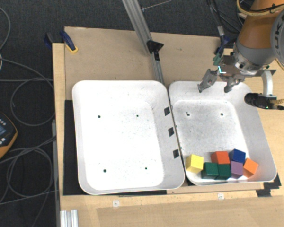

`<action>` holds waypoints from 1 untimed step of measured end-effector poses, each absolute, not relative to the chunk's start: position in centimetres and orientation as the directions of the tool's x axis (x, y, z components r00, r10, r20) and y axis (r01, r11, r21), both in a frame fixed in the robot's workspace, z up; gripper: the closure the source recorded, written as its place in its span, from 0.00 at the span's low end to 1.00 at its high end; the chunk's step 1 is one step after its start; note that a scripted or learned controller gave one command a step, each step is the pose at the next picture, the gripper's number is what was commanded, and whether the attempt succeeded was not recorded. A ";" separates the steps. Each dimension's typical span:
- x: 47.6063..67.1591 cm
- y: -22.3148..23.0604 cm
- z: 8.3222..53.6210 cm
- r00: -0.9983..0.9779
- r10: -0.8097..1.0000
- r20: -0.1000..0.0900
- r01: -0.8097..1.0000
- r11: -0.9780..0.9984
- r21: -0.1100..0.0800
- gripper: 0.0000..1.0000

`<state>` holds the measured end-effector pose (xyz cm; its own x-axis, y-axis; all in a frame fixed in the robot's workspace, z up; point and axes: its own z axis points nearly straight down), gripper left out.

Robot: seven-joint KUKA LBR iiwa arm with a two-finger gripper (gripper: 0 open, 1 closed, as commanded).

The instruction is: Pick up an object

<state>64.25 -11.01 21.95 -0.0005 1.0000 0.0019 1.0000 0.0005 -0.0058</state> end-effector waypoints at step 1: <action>64.3 -11.0 22.2 -0.001 1.000 0.001 1.000 0.001 -0.001 0.00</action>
<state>64.34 -11.01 22.23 -0.0015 1.0000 0.0009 1.0000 0.0015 -0.0012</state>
